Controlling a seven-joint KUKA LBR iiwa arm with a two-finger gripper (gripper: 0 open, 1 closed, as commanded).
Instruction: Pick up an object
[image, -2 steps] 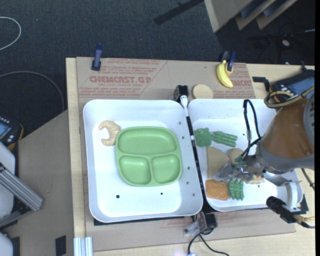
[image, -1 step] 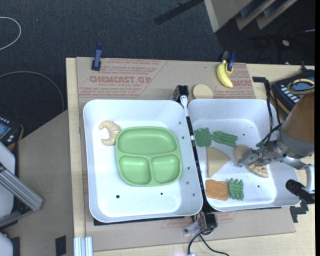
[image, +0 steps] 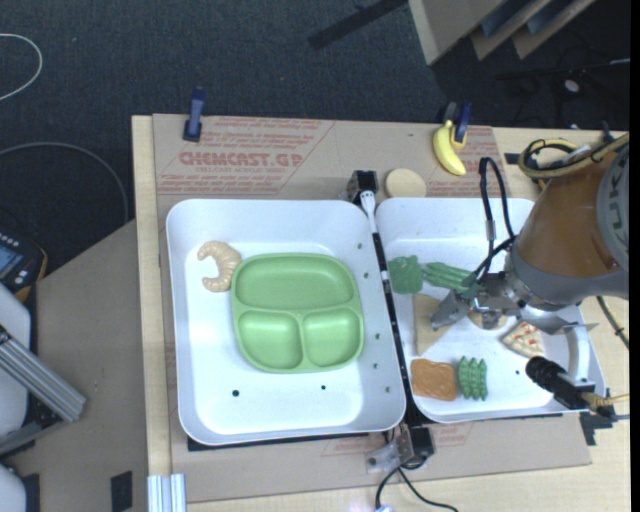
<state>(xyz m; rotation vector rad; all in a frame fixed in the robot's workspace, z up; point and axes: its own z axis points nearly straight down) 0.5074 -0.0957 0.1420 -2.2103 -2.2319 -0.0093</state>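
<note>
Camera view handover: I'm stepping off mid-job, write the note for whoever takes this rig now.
End effector: low in the right bin, beside the green broccoli toy; whether it grips anything cannot be told.
Right bin also holds an orange-brown piece, a small green ridged toy and a pizza slice toy.
Left bin: green divided plate, croissant toy.
Banana lies outside, behind the bins.
Done: arm is down among the objects.
Left: confirm a grasp, lift.

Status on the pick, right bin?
Tool low in right bin, fingers unreadable. Nearest: green broccoli toy, not seen held. Orange piece, green ridged piece alongside.
</note>
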